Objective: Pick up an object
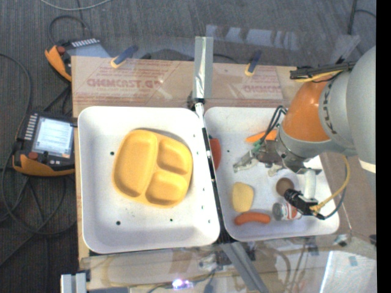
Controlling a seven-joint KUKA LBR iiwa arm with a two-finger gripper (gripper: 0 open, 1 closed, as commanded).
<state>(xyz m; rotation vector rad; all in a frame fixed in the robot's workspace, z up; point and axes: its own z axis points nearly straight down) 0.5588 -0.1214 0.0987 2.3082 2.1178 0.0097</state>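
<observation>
Nearest the camera, the red sausage [252, 218] and yellow piece [242, 196] lie free in the right bin [229, 124]. Above them the gripper [253, 159] hangs, apparently open and empty. Risk: closely grouped items may cause a glancing, failed grasp.

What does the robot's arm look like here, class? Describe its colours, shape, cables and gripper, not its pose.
The arm is a thick, rounded grey tube with a glossy orange band above the wrist. Below the band sits a darker metal gripper with thin fingers. A yellow cable loops from the wrist to a small black fitting beside it.
</observation>
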